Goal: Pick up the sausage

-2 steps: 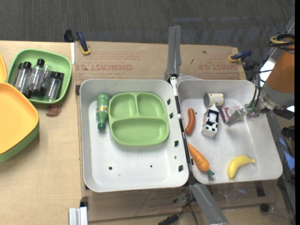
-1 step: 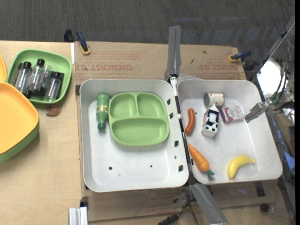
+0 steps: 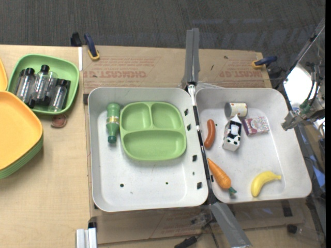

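Sausage (image 3: 209,133) lies lengthwise in the right bin (image 3: 289,154), close to that bin's left wall, with a cow-patterned carton (image 3: 232,135) just beside it and a carrot (image 3: 221,175) lower down; nothing has hold of it. At the view's right edge something that may be the claw (image 3: 296,119) sits by the bin's right rim; whether it is wide or narrow I cannot tell. Judging by this, the reach has not begun; the next move calls for crossing the bin and coming down astride the sausage, clear of the carton.

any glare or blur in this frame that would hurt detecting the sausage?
Camera view: the sausage is sharp and evenly lit on the white right bin, good contrast, soft shadow only. One blown-out bright patch sits at the right edge beyond the bin. Mild softness overall, no motion blur.
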{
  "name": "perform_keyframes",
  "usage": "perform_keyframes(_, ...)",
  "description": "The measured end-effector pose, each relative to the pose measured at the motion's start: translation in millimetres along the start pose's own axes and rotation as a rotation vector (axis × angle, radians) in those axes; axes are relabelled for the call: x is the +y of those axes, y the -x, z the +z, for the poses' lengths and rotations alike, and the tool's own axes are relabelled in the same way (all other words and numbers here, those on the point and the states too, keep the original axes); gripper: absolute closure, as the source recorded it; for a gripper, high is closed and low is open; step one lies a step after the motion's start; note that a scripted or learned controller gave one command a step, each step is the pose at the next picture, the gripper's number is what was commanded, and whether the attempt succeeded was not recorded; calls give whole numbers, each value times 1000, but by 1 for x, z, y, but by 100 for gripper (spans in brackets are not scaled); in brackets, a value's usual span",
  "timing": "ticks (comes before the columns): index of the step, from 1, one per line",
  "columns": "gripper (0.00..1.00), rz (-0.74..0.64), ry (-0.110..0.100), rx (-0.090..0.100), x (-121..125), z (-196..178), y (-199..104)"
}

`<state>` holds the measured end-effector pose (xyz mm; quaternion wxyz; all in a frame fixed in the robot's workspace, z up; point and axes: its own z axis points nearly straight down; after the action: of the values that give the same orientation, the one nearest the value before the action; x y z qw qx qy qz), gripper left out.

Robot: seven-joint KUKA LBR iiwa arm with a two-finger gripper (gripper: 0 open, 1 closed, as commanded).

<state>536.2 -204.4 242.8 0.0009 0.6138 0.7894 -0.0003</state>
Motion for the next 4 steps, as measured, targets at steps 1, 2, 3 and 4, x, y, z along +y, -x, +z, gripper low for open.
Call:
perform_keyframes(1,100,208,-2,1,11,150,21)
perform_keyframes(2,100,370,-2,1,11,87,21)
perform_keyframes(3,100,529,-3,0,54,107,14)
perform_keyframes(4,100,724,-3,-1,113,95,26)
